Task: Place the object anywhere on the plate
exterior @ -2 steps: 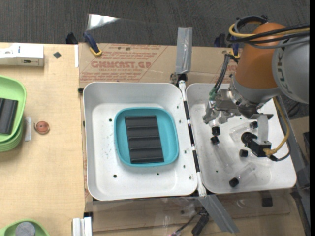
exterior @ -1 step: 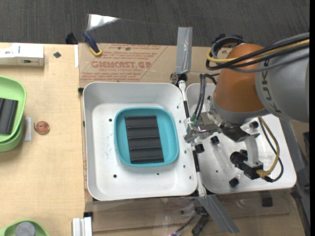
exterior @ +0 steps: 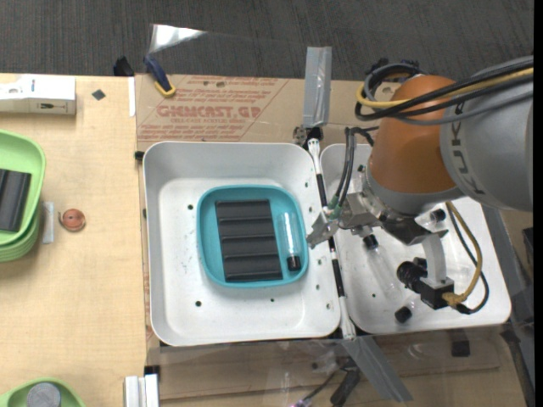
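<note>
The left bin (exterior: 161,312) holds a teal plate (exterior: 210,236) at frame centre, bearing a dark ribbed block (exterior: 248,240); along the plate's right edge lies a clear tube (exterior: 290,242) with a dark cap, apparently the object, so the task looks done; just right, over the seam between bins, sits the gripper (exterior: 325,227), a metal tip near the plate rim; whether it is released or clenched I cannot tell; the arm (exterior: 424,155) hides much of the right bin (exterior: 496,303); at far left a green tray (exterior: 25,155) is cut off.

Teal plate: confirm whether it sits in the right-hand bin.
No, the teal plate lies in the left bin, while the arm hangs over the right bin.
</note>
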